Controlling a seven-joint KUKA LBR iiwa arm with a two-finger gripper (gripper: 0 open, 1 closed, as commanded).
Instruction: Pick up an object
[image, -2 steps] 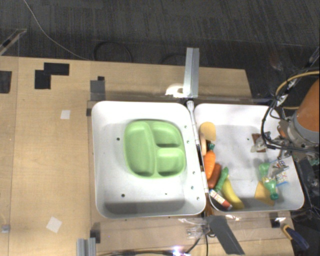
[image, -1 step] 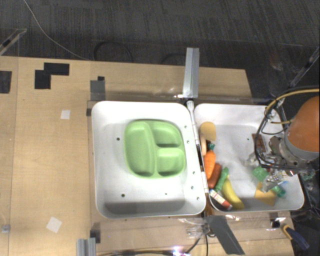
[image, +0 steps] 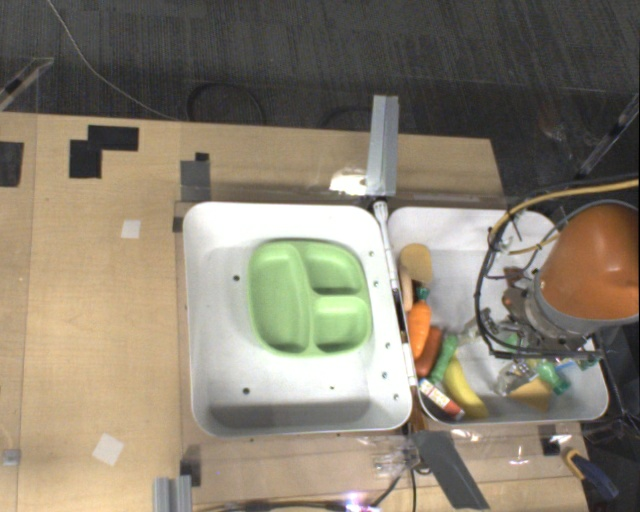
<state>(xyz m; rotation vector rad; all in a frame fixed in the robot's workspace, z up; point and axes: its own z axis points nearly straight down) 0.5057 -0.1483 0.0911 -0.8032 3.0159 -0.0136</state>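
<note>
The gripper (image: 522, 377) is lowered into the right bin (image: 470, 232) near a banana (image: 463, 387); nothing is lifted, and its state cannot be told.

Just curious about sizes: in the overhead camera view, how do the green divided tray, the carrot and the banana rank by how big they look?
1. Green divided tray, by far the largest.
2. Carrot and banana look about alike; both are partly hidden, so I won't rank them.

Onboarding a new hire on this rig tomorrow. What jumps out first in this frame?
First, the pale green divided plastic tray, lying alone in the middle of the left white bin. Next, the arm's orange band looming over the right white bin. Below it, toy food crowds that bin's left and near side: an orange carrot against the dividing wall and a yellow banana near the front.
</note>
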